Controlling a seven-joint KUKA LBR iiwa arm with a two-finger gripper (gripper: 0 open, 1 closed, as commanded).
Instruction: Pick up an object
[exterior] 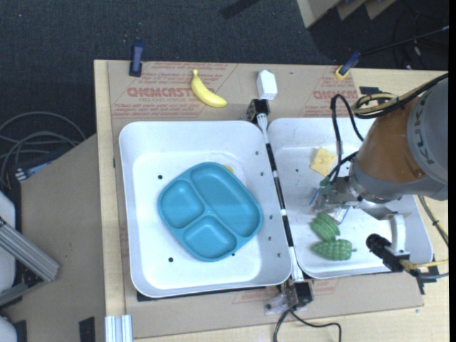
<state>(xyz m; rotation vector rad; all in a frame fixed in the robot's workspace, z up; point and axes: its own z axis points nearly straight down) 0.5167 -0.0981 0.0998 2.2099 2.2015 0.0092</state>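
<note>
In the camera view, the end effector (pixel 329 199) is low inside the right bin (pixel 420 244). I cannot tell its state, and nothing is seen held in it. Two green toys lie just below it: one (pixel 325 226) almost touching, the other (pixel 333 249) a little further. A yellow piece (pixel 323 161) is above it. I judge that the pick is not yet done; grasping and lifting remain.

Just one camera here, mounted up above the bench (pixel 178 95) and looking down at a bit of a slant, so the far edge sits at the top of the shot. It's back far enough to catch both white bins, left bin (pixel 135 191) and right bin (pixel 299 141), plus some dark floor (pixel 71 20) beyond. The arm (pixel 399 155) comes in from the right side.
</note>
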